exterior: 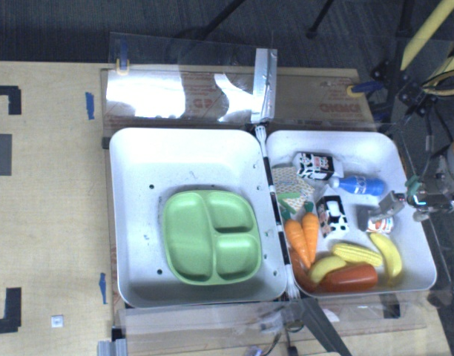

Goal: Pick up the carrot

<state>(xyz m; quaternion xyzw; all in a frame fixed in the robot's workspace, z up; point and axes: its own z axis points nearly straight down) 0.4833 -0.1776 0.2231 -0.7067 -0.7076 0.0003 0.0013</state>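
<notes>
carrot (303,239) lower left of right bin (416,262), by the divider, corn (355,254) and tomato (344,277) just right | gripper (422,196) right frame edge, well apart, claw state: cannot tell | step: approach not begun | next: move left, descend over carrot

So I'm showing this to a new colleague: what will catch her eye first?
Probably the green plate, alone in the left bin. Next, the crowded right bin: two carrots by its left wall, with a banana, corn and a red sausage along the front.
</notes>
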